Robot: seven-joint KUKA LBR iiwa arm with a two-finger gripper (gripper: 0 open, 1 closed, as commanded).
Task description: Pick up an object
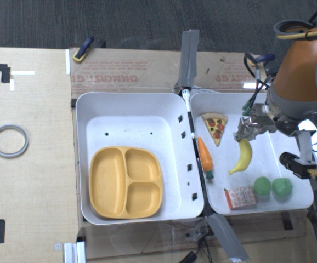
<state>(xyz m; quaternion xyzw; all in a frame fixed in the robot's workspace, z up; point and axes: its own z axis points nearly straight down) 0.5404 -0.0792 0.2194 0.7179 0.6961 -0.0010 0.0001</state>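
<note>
The right bin (301,201) holds a yellow banana (243,159), a pizza slice (215,126), an orange carrot (204,155) along its left wall, two green round fruits (262,186) (282,187) and a small red box (241,197). My gripper (247,134) hangs in the right bin, right at the banana's upper end and to the right of the pizza slice. The banana's lower end points down-left toward the box. Whether the gripper touches the banana is unclear from this angle.
The left bin (92,108) holds a yellow divided plate (126,181) at its front. A grey divider (189,64) stands between the bins at the back. A tape roll (7,140) lies on the bench at far left. The arm's orange band (301,70) looms over the right bin's back right.
</note>
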